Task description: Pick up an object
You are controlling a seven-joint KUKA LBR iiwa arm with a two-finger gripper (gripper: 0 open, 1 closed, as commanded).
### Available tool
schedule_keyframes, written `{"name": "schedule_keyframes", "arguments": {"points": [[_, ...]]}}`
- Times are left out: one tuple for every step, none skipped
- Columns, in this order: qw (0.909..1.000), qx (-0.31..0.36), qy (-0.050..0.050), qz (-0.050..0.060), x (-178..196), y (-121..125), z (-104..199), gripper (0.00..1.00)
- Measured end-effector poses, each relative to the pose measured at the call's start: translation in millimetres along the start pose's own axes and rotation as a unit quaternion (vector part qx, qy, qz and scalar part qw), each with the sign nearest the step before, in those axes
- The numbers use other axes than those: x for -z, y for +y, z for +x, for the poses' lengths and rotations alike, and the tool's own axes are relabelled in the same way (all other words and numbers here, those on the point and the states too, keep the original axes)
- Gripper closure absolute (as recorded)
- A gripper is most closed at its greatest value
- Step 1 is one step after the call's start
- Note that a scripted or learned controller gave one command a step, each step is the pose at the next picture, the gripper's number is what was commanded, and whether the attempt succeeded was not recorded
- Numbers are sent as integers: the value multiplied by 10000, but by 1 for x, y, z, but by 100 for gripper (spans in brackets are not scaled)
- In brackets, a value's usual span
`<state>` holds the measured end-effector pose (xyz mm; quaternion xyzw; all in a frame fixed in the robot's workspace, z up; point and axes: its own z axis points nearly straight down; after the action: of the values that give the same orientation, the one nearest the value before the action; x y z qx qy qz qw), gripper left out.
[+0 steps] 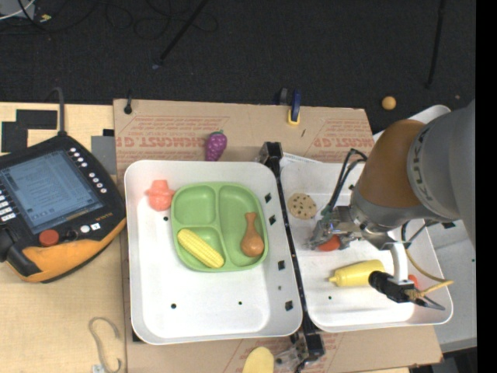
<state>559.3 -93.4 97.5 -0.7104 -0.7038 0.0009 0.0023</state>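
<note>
Yellow and rounded, a toy [258, 359] lies on the cardboard [178, 123] at the near edge, in front of the two bins. In the right bin [365, 321] a yellow bottle [357, 273] lies on its side, long axis across the view and nozzle to the left. Just behind it the arm [419, 169], reaching in from the right, bends its wrist down and leftward, with the gripper [326, 239] low over the bin floor at a small red piece [332, 245]. Whether the gripper is open or closed, or grips the piece, cannot be told. The piece is too small to show an axis. A cookie [301, 204] lies farther back.

In the left bin [210, 301], a green plate [202, 204] holds corn [200, 248] and a drumstick [251, 237], with a pink toy [159, 195] beside it. Beyond the bins, grapes [216, 144] rest on the cardboard, whose red print reads upside down and blurred. A pendant [54, 193] sits at left, its screen unreadable.
</note>
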Motion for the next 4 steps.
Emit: {"name": "schedule_keyframes", "arguments": {"points": [[10000,-3,-9,-25,42,0,-5,100],[10000,-8,-9,-29,88,-8,-8,100],[10000,52,-9,-29,132,-8,-9,100],[10000,52,-6,-27,124,46,7,100]]}}
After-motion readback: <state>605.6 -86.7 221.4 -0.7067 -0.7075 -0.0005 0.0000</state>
